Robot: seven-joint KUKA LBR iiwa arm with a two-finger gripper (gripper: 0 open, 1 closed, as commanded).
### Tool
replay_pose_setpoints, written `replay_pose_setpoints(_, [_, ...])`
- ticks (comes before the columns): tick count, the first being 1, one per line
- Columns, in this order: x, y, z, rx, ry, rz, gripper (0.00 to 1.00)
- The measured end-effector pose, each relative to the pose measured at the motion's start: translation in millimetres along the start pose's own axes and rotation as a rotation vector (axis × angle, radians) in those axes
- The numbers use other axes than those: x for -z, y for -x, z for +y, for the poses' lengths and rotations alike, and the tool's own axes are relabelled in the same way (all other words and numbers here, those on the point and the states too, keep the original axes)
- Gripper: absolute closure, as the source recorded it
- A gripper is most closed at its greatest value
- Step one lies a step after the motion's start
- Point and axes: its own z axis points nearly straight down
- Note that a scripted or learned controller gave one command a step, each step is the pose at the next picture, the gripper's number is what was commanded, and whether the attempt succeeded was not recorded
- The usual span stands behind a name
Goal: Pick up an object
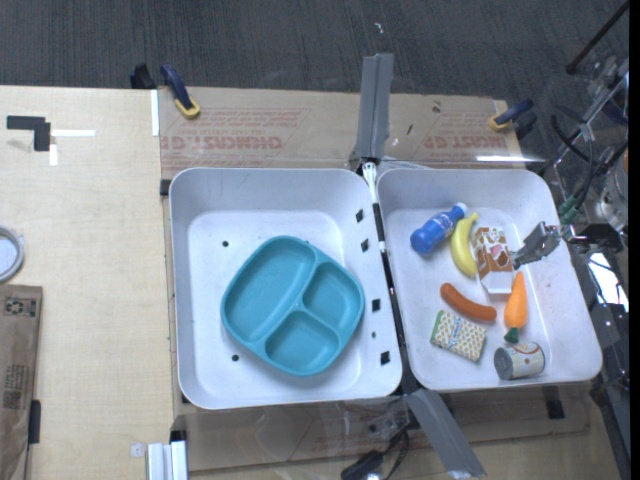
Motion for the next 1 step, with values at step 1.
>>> replay_pose_setpoints(1, [-121.4, 26.9, -23.9, 0.038, 0.000, 0.001, 0.00])
